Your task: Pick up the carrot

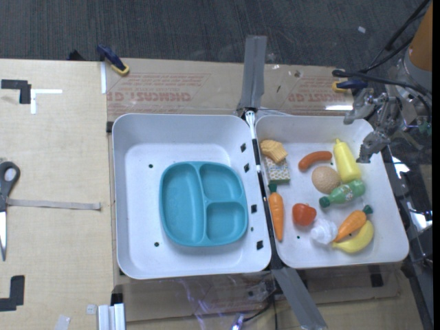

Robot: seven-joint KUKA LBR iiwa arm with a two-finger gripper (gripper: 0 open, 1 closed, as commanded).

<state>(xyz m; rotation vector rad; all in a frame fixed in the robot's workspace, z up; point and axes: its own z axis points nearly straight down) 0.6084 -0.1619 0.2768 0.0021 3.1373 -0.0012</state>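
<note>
At the right edge of the bench we see the gripper hanging over the far right corner of the right bin; its metal parts blur together with cables, so we cannot tell how it is set, and we see nothing held in it.

Just beside it in that bin stands a yellow bottle, with a red sausage to its left and a brown egg-like ball below. A green bottle lies on its side beneath the yellow one. Near the front right we find a banana with a small carrot lying across it, and a crumpled white thing touching them that we cannot identify. A red pepper-like piece sits near the middle. The carrot that lies alone is against the bin's left wall, pointing toward the front, well apart from the gripper. Above it are a speckled block and a tan pastry-like piece.

The left bin holds a blue tray with three compartments.

Behind the bins a cardboard sheet carries red printing, upside down and too faint for us to read. On the wooden bench scissors are cut off by the left edge.
</note>
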